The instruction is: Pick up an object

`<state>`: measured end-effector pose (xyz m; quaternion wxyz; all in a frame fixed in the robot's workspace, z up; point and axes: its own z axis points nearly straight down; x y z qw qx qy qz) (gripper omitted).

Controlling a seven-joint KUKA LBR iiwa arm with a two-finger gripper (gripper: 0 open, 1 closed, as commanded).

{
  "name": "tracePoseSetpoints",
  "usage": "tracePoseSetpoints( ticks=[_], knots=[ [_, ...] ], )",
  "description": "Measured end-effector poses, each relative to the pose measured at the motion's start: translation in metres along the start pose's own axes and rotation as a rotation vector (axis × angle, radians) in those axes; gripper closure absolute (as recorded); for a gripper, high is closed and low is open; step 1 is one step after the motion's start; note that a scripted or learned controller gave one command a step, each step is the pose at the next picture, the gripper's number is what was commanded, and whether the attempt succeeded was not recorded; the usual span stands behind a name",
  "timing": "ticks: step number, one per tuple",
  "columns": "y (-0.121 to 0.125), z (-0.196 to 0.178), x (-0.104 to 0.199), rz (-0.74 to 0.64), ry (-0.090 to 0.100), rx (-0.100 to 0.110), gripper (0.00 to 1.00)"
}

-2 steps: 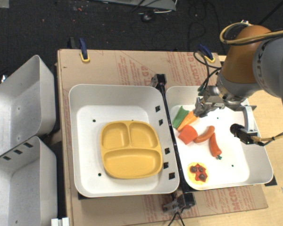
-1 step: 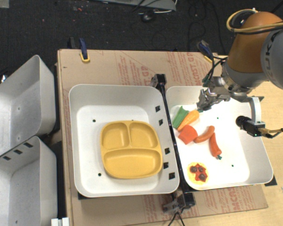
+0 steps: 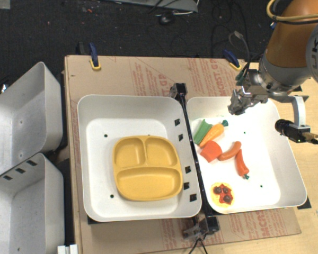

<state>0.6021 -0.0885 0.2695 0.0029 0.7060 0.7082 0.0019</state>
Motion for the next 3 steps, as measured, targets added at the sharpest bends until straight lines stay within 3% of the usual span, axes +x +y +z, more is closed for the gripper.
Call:
tracePoseSetpoints(
  ticks=[1, 3],
  knots=[
    [-0.013, 0.002, 0.048, -0.004, 0.003, 0.009, 1.00],
    [-0.019, 0.014, 0.169, -0.006, 0.003, 0.006, 1.00]
  ],
)
